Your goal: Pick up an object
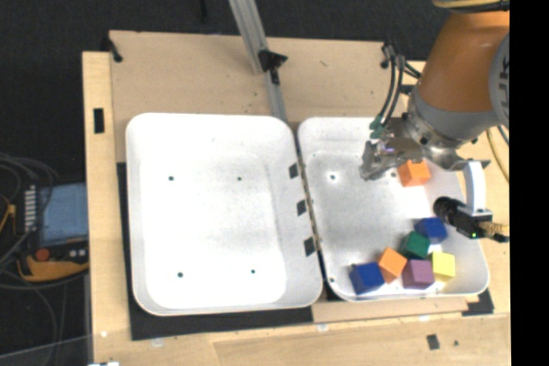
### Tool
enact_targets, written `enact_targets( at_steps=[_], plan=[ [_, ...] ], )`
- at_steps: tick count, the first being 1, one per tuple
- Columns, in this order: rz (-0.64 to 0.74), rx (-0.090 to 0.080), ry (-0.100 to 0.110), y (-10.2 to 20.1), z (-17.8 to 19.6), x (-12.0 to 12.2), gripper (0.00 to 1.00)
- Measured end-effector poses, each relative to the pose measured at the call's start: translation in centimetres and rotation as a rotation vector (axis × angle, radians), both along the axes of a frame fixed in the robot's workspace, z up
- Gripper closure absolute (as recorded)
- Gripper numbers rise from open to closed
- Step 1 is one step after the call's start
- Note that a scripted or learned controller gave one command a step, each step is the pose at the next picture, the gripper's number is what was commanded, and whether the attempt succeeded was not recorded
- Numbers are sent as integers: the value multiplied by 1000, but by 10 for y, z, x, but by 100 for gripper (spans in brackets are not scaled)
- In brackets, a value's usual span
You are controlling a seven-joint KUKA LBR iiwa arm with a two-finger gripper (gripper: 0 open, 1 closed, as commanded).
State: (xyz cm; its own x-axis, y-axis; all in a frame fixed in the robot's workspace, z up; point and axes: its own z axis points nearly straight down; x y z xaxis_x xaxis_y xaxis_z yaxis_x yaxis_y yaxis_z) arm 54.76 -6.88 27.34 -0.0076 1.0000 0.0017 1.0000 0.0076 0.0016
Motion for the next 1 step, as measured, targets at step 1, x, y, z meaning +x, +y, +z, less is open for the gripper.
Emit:
enact_targets(
  at_steps=[1],
  plan=[
    [-1,-2,2,56,-12,1,100]
  ],
)
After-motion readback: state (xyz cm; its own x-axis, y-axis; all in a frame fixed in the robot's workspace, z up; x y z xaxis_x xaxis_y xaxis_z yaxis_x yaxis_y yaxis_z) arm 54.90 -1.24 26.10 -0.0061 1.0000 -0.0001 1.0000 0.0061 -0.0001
